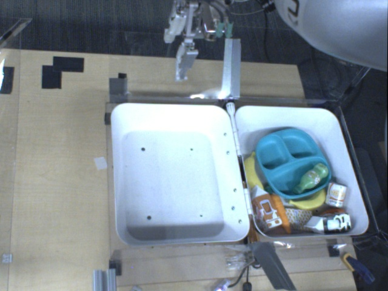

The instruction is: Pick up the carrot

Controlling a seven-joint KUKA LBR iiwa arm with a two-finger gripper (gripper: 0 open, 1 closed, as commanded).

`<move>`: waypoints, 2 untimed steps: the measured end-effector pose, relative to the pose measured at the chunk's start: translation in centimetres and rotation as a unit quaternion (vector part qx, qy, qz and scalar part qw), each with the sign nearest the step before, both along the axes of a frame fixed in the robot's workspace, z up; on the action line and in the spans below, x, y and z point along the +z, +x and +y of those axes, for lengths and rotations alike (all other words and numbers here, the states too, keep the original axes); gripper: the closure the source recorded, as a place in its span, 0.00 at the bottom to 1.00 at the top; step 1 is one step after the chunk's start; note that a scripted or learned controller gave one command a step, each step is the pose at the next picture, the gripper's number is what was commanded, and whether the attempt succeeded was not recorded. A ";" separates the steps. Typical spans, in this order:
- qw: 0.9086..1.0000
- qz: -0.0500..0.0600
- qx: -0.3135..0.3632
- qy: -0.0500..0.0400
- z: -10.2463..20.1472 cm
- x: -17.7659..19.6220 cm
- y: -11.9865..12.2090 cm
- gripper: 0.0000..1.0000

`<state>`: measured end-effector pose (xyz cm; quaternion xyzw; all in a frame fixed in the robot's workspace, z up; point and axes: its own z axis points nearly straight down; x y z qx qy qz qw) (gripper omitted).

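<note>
wooden bench [54, 162] bearing two white bins. left bin [173, 123] beside right bin [291, 117], which holds a blue divided plate [290, 156], a green bottle [312, 177] and packets. gripper [203, 50] hangs above the far rim, fingers apart, holding nothing. carrot cannot be told apart among the clutter.

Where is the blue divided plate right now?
The blue divided plate sits in the right-hand bin, tilted on top of a yellow plate, with a green bottle lying in its lower right compartment.
</note>
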<state>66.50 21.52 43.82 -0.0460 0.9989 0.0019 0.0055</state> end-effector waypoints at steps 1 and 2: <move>0.993 -0.001 0.122 -0.001 2.0 0.1 0.4 0.00; 0.960 -0.002 0.280 -0.002 2.0 0.1 0.4 0.00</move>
